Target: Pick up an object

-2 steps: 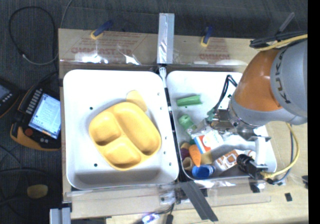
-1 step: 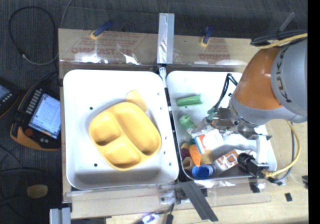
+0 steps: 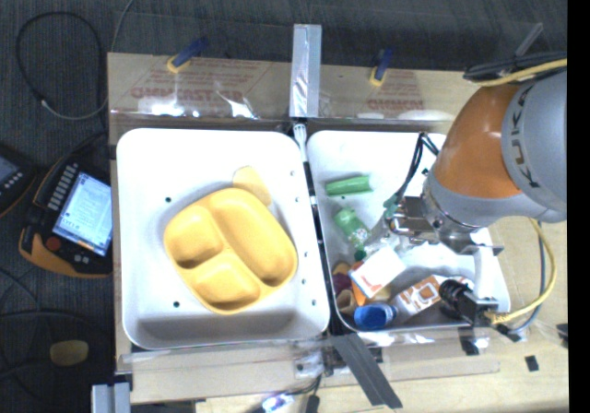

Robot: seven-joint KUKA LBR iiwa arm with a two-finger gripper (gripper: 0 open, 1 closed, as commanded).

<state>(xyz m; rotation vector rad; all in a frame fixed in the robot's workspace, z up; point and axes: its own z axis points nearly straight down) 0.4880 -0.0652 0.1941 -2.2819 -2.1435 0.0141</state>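
Nearest the front wall of the right bin (image 3: 392, 160), the clutter is packed tight: a blue-capped item (image 3: 372, 316) lies in the front corner, an orange carton (image 3: 420, 294) lies just beside it, a white box with an orange mark (image 3: 376, 274) rests partly over them, and something dark red (image 3: 342, 288) is wedged against the dividing wall. They look tumbled there rather than arranged, which probably leaves little room to get a grip around any one of them. A step farther back lies the small green bottle (image 3: 350, 225), near the divider, with the gripper (image 3: 399, 218) just to its right and above the white box. I take the bottle to be the likeliest pick, since it lies closest to the tool and has free floor on its far side. Its long axis runs slantwise, from far-left to near-right, with what seems to be the cap end towards the far side. Whether the gripper is wide or narrow I cannot tell, as the wrist hides it from above, and nothing is visibly held. Farther back, a green cylinder (image 3: 348, 185) lies alone, its axis almost straight across the bin. The left bin (image 3: 147, 176) holds a yellow divided tray (image 3: 230, 250), flat and upright. Beyond both bins, two clamps (image 3: 187, 53) pin the backing board.
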